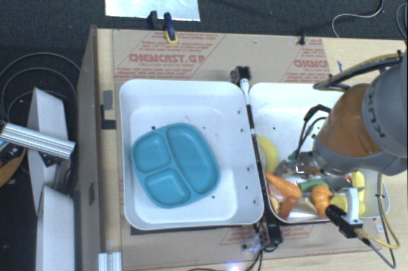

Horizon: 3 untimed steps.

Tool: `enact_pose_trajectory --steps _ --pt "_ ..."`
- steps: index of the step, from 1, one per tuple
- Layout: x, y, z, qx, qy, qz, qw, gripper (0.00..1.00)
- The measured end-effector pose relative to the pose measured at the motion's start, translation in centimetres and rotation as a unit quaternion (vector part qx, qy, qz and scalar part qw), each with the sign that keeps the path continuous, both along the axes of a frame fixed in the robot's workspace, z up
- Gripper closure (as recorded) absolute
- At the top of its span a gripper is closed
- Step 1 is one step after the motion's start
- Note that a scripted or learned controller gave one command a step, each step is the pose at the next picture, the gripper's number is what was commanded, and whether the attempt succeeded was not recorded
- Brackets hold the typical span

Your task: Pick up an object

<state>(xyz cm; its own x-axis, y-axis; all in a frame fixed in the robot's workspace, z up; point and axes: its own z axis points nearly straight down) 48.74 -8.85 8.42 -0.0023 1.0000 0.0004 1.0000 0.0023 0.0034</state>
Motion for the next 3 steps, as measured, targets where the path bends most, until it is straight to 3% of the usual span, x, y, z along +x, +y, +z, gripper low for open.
enact_pose_trajectory --steps 1,2,3 --pt "0.1 0.1 1.1 0.0009 -0.001 0.001 1.0000 1.00" --pt "-0.1 -10.0 6.0 -0.0035 -0.001 -0.004 1.0000 1.00" --pt "0.3 -9.1 0.6 -0.0013 -0.004 -0.001 1.0000 1.00"
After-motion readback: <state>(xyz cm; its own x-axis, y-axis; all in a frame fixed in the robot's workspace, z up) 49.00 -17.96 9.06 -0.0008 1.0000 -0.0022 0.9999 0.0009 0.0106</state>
